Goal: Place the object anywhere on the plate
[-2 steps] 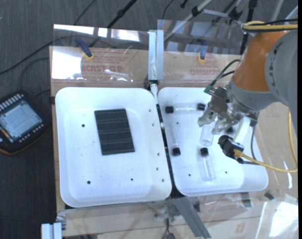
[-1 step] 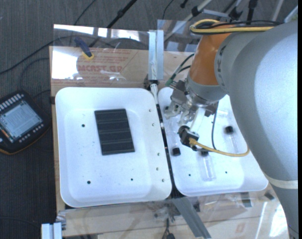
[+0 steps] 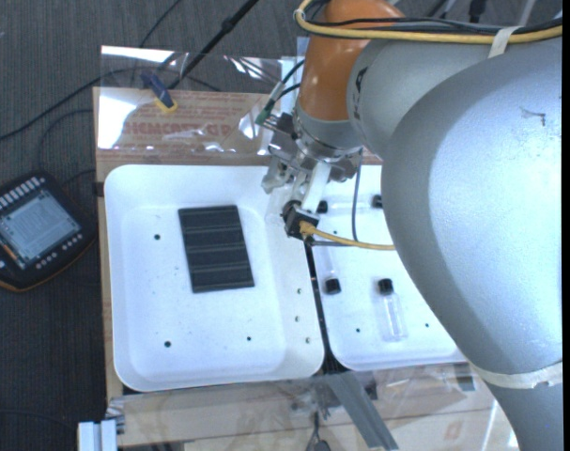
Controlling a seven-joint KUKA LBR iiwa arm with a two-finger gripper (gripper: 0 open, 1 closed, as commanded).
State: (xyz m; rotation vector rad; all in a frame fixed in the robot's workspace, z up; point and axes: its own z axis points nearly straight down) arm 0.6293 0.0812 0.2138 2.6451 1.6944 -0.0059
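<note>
A dark ribbed rectangular plate [image 3: 216, 248] lies flat in the middle of the left bin [image 3: 144, 346]. A small clear vial with a black cap [image 3: 391, 314] lies in the right bin [image 3: 360, 346], near its front. My gripper [image 3: 286, 175] hangs at the back of the bench over the rim between the two bins, behind and to the right of the plate and well away from the vial. The wrist hides the gripper's tips. Nothing shows in its grasp.
A small black piece [image 3: 332, 286] sits in the right bin close to the divide, left of the vial. The big grey arm covers most of the right bin. A teach pendant [image 3: 31, 231] lies on the floor to the left.
</note>
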